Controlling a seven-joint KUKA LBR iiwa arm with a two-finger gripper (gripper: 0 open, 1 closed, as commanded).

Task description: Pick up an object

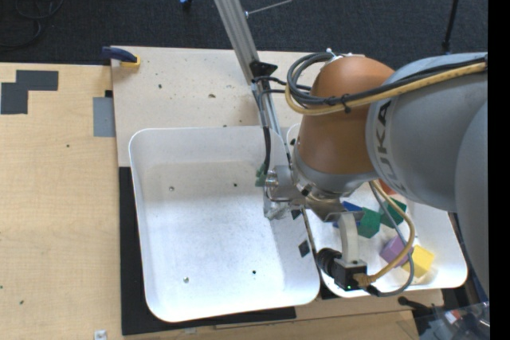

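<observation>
Arm (343,123) hides most of the claw (279,205), so its grip cannot be told.

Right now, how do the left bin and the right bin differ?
The left bin carries small dark specks on its floor, while the right bin holds coloured blocks: a green block, a purple block and a yellow block. The left bin lies in open view; the right bin is largely covered by the arm. Both are shallow, white and round-cornered, side by side.
</observation>
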